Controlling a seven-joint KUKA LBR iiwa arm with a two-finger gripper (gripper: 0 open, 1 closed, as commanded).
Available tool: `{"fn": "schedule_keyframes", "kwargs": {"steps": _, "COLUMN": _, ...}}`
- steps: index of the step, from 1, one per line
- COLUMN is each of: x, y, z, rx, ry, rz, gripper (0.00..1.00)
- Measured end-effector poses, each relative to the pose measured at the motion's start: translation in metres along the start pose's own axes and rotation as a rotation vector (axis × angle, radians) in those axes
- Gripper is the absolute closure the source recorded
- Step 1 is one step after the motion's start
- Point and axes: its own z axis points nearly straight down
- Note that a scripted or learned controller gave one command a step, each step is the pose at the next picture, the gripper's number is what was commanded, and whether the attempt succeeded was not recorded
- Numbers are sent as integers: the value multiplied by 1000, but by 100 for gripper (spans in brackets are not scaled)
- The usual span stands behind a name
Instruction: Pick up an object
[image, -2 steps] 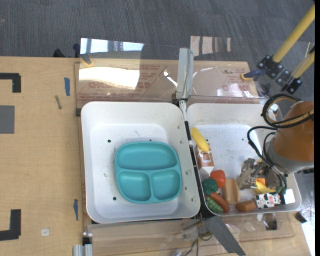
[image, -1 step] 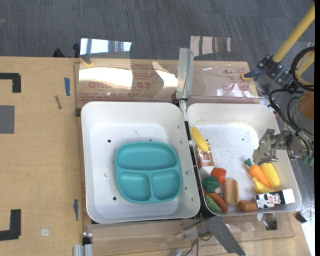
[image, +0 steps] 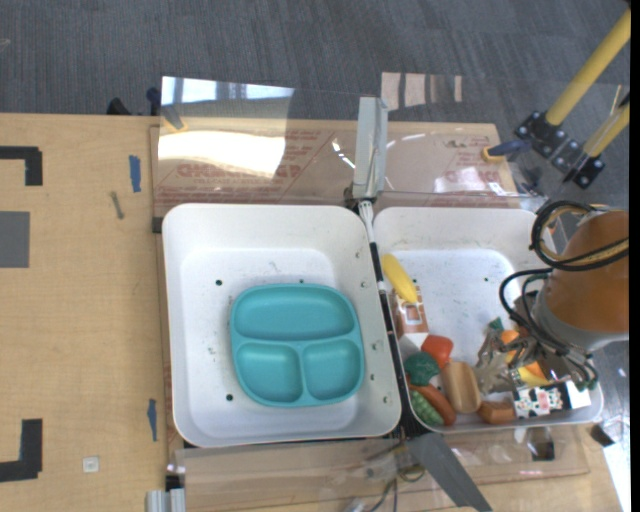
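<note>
Down in the right bin (image: 455, 270), among the toy food piled at its near end: gripper (image: 505, 362), fingers too tangled in clutter to tell whether spread or pinched. Just left of gripper, a tan bread roll (image: 461, 385), red tomato (image: 437, 349) and green vegetable (image: 420, 371). Farther up from these, yellow banana (image: 399, 279) by the dividing wall. In the left bin (image: 200, 250), a teal divided plate (image: 296, 342)

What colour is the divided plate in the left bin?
Teal, or light turquoise. The divided plate shows clearly in the camera view.
</note>
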Motion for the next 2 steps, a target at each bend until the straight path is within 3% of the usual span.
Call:
{"fn": "schedule_keyframes", "kwargs": {"steps": 1, "x": -59, "y": 45, "z": -1, "rx": 0, "ry": -7, "rz": 329, "gripper": 100}}
{"fn": "schedule_keyframes", "kwargs": {"steps": 2, "x": -71, "y": 31, "z": 0, "rx": -2, "ry": 1, "rz": 941, "gripper": 100}}
